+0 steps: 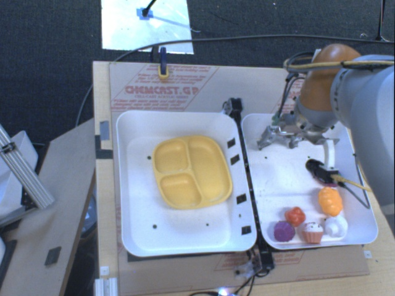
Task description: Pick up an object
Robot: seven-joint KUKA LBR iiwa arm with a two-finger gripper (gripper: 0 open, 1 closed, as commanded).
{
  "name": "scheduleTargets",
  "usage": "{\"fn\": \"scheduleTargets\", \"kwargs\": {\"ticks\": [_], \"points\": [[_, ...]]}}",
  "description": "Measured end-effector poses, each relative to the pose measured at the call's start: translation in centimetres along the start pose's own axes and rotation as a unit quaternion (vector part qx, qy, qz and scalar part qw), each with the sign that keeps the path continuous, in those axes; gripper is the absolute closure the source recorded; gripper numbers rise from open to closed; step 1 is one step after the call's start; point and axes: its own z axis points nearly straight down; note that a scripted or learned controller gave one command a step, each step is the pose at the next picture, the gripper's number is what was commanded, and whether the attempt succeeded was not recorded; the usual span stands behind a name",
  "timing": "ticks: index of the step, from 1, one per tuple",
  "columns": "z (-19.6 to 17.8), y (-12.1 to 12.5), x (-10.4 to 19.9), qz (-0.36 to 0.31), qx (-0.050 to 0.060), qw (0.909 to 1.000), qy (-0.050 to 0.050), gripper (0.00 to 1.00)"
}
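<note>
Overhead, claw poised above right bin, grip state impossible to tell. Toy food pieces clustered in near corner: orange pumpkin, tomato, purple piece, cupcake. Yellow divided plate in left bin.

- Bright, even overhead light; the two shallow white plastic bins are nearly washed out.
- Glare whitens the shiny square sheet at the top.
- Soft shadow rings the yellow divided plate.
- The picture is slightly soft, and the big grey arm is blurred.
</note>
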Motion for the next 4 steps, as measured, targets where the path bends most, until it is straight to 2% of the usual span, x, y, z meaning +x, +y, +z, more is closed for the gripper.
{"fn": "scheduleTargets", "kwargs": {"ticks": [1, 4], "points": [[-1.5, 0.2, 0.0, -0.001, -0.004, 1.0, -0.001, 1.0], [-17.0, -0.2, -0.9, 0.0, -0.005, 1.0, -0.001, 1.0]]}}
